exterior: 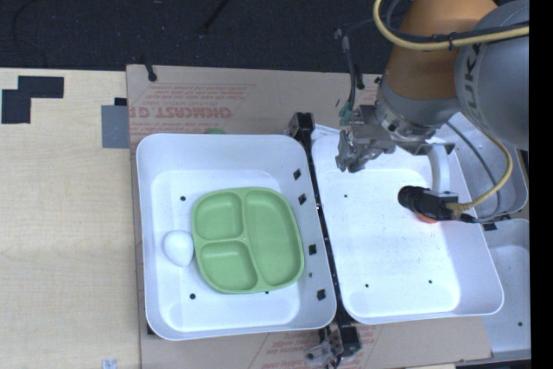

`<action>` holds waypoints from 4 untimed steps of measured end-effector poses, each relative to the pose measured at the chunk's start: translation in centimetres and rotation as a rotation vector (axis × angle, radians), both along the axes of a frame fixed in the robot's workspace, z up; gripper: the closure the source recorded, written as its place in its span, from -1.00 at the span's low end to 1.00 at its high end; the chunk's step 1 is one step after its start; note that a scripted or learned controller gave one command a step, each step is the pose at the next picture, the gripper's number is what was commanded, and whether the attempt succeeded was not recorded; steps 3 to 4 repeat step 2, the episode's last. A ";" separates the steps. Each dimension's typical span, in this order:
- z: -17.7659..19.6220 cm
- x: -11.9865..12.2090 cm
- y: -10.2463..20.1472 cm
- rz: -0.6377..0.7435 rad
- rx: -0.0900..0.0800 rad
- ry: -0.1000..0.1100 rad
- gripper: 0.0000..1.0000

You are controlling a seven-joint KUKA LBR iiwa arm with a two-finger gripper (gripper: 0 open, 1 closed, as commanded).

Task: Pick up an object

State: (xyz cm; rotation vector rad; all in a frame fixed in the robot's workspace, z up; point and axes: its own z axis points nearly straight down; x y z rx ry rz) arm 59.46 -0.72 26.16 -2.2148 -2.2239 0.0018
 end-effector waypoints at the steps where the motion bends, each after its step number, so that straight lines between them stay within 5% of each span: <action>1: 0.2 -0.1 5.0 0.000 0.000 0.000 1.00; 2: -0.3 0.3 9.9 0.000 0.000 0.000 1.00; 4: -0.3 0.3 9.9 0.000 0.000 0.000 1.00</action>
